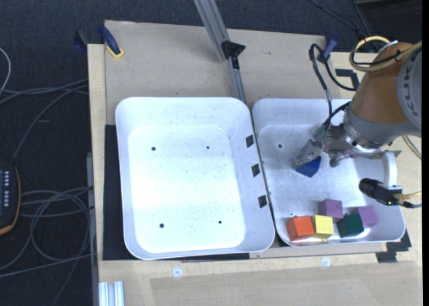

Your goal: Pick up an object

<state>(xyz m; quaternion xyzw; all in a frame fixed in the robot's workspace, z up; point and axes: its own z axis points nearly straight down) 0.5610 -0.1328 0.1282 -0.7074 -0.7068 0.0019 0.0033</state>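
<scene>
Camera view, from above at a slant. The tool [314, 154] sits low in the right bin [281, 123], at the end of the grey arm [382, 107] with its orange band, which enters from the right. A blue block [309, 168] lies at the tool's tip, touching it or just beneath it, in the middle of the bin floor. Whether the fingers stand apart or together cannot be told from this angle, nor whether the block sits between them; no grasp can be claimed.

Five further blocks cluster along the near wall of the same bin: orange [301, 227], yellow [324, 225], green [349, 225] and two purple [330, 207] [366, 215]. They lie well apart from the blue block. The left bin [127, 164] adjoins the right one on the table [167, 63].

Risks, as judged from this pose. The block appears tilted, with one corner showing below the tool; a closing finger could strike that corner and push the block aside rather than clamp it. A hold on an edge instead of on two flat faces would likely slip during lifting. The bin floor is smooth, so a nudged block would probably slide.

Orientation. The blue block looks compact, with no clear long axis; its visible part is slightly wider left to right, and its lower corner points toward the near wall. Much of it is hidden by the tool.
</scene>
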